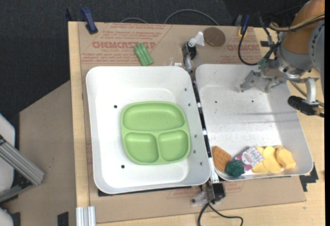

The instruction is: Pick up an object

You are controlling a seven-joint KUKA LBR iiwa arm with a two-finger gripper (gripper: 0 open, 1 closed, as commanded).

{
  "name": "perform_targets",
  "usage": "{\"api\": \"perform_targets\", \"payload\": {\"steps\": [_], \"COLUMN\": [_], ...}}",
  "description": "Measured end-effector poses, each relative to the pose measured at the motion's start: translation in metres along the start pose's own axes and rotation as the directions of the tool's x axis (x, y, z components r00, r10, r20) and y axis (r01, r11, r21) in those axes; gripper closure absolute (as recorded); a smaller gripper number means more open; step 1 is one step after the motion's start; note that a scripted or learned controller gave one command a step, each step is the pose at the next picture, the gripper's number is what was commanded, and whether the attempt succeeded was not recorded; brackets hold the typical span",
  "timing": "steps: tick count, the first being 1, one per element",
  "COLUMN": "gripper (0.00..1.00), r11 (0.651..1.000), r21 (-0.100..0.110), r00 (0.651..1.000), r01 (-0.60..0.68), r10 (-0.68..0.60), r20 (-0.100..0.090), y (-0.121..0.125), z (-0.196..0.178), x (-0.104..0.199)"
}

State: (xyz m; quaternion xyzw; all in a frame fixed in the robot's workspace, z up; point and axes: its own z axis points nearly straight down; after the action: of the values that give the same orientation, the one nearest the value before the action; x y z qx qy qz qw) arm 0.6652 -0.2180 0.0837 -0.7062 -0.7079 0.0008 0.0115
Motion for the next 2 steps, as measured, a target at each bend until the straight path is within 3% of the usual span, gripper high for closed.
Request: {"api": "perform_targets", "payload": {"steps": [2], "gripper": [0.00], "r11": [1.000], "r21": [-0.001], "r00": [1.000], "r01": [0.001], "r10": [-0.001], "r20": [0.001], "y": [0.0002], "z": [0.0001], "x": [0.0003]}}
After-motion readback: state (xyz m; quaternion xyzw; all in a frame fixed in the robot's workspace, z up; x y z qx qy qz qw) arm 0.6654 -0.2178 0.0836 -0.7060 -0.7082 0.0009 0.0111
